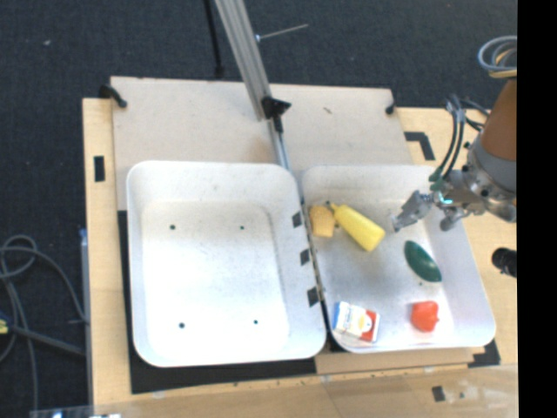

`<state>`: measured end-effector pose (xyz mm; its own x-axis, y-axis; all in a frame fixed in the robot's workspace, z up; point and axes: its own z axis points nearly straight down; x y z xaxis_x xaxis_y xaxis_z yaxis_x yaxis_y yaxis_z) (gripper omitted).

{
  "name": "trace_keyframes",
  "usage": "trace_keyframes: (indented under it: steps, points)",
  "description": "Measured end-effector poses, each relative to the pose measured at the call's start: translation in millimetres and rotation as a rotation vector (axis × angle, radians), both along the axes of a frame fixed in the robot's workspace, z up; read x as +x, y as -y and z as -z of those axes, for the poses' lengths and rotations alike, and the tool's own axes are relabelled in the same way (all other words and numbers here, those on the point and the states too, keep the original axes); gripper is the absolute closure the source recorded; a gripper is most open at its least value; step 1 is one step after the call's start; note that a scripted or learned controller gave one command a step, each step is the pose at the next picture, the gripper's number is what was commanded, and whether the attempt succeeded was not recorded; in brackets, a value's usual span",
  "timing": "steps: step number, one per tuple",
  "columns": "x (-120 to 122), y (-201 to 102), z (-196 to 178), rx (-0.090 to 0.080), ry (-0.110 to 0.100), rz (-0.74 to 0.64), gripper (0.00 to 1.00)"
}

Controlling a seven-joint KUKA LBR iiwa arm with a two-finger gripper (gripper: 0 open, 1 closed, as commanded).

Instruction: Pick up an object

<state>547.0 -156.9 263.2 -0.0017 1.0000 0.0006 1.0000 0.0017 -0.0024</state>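
Note:
The right bin (452, 320) holds several objects. A yellow bottle-like object (359, 225) lies next to a tan block (323, 221) near the bin's left wall. A dark green oval object (423, 261) lies right of the middle. A red-orange object (425, 316) sits near the front right, and a small white and red carton (356, 322) lies at the front left. My gripper (428, 211) hangs over the bin's upper right part, above and slightly behind the green object, with its fingers spread apart and nothing between them.
The left bin (148, 259) stands beside the right one. A slanted aluminium pole (244, 46) rises from the back of the bench between the bins. Cables (457, 142) hang by the wrist at the right.

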Motion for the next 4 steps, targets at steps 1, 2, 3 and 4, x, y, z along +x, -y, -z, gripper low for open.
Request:
trace_keyframes:
  steps: [1,2,3,4]
  points:
    - [1,0,-3,-0.001,0.005,0.000,0.00]
    - [-5,3,59,-0.002,-0.002,0.003,0.00]
    - [-5,1,102,-0.002,-0.001,0.004,0.00]
    - [-1,5,163,-0.002,-0.002,0.004,0.00]
